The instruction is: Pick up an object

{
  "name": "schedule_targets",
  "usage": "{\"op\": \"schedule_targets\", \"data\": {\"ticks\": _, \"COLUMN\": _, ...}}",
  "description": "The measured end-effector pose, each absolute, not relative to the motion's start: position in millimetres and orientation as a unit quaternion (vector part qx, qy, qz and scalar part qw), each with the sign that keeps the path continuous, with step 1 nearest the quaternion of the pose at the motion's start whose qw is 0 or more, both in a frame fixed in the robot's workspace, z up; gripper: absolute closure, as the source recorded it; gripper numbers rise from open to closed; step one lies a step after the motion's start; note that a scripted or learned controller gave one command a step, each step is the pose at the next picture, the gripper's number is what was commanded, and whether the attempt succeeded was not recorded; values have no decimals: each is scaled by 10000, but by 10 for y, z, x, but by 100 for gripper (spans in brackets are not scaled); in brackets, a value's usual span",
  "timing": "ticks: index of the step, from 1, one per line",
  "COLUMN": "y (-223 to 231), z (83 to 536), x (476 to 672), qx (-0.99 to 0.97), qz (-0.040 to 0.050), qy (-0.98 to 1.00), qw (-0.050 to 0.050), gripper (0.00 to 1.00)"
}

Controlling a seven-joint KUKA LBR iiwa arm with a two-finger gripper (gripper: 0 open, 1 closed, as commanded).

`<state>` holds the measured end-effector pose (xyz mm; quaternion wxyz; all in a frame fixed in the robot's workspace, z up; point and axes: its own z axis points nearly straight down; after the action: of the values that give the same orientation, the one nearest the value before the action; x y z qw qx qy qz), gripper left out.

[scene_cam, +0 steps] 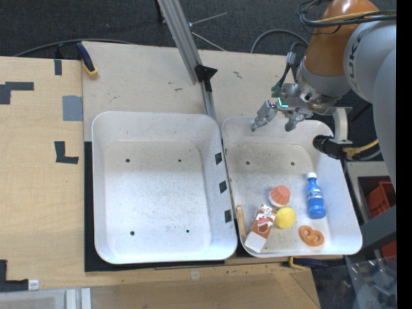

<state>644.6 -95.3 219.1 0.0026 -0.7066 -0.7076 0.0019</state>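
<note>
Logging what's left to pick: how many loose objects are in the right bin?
5, clustered at the right bin's near end: a blue bottle, an orange-red round piece, a yellow ball, a pretzel and a red-and-white carton. Nothing appears hidden.

Bright even light, slightly soft focus

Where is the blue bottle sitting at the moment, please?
The blue bottle lies in the right bin, near its right wall, just right of the round orange-red piece and above the pretzel.
</note>
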Motion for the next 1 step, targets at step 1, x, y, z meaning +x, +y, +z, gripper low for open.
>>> {"op": "schedule_targets", "data": {"ticks": 1, "y": -953, "z": 2219, "x": 6455, "qx": -7063, "qz": 5, "qy": -7079, "qw": 7, "gripper": 0}}
